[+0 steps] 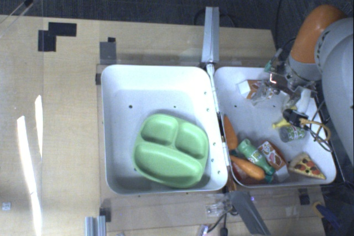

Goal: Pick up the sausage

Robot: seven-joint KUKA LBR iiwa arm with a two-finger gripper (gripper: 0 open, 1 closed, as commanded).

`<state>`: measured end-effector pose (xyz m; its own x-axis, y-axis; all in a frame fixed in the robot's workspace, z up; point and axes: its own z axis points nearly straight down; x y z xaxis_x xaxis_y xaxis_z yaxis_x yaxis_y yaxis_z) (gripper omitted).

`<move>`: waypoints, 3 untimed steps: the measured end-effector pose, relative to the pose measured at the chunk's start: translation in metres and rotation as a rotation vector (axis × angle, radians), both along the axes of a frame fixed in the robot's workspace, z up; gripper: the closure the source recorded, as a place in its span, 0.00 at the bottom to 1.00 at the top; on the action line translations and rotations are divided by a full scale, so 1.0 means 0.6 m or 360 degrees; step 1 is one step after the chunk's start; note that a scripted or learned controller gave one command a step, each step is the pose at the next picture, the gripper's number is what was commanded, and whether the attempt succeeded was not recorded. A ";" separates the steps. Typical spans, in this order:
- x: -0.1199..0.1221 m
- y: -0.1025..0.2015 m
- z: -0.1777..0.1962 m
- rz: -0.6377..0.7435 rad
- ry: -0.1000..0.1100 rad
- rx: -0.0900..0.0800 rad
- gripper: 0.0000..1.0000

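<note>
over the right bin's (221,85) far end, the gripper (271,88) hovers, its finger state impossible to tell.

the arm (337,58) comes in from the right, a thick grey link along the edge with the orange band (312,30) curving over the top of the wrist. below the band the wrist turns left and down toward the gripper (264,92), which sits low and points to the left. up and to the right of the fingertips is the gripper's grey and black body (287,77), and thin cables (310,119) loop below and to the right of it. the fingers are too blurred and tangled to read
</note>
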<state>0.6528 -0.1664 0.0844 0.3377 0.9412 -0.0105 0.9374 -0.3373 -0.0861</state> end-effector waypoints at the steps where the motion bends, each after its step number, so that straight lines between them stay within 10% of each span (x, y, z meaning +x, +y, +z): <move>1: -0.003 0.001 0.001 -0.0051 0.0003 -0.0003 0.00; 3: -0.003 -0.006 -0.002 -0.0497 0.0061 -0.0003 0.00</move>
